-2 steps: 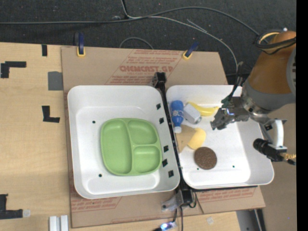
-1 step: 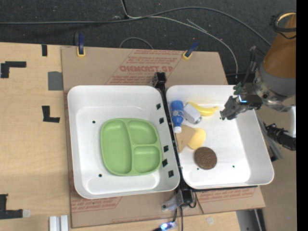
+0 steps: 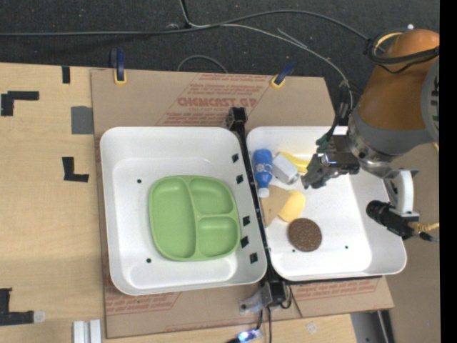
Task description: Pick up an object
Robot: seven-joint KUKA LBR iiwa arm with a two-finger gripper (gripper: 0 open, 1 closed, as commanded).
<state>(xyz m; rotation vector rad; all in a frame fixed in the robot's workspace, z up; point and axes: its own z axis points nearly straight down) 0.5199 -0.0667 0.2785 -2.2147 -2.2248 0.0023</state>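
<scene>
Hand (image 3: 312,179) over right bin (image 3: 371,263): one brown disc (image 3: 305,234), one blue bottle (image 3: 262,168).

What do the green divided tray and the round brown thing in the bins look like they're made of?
The green divided tray looks like moulded plastic with a matte finish: even colour, soft rounded compartment edges. The round brown disc has a darker, speckled, rough-looking surface, perhaps a foam or plastic toy cookie; the view leaves that open.

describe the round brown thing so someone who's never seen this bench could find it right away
Look in the right white bin, toward its near edge. The brown disc lies flat just below a pale yellow lump. It is the only dark, round, flat item there.
</scene>
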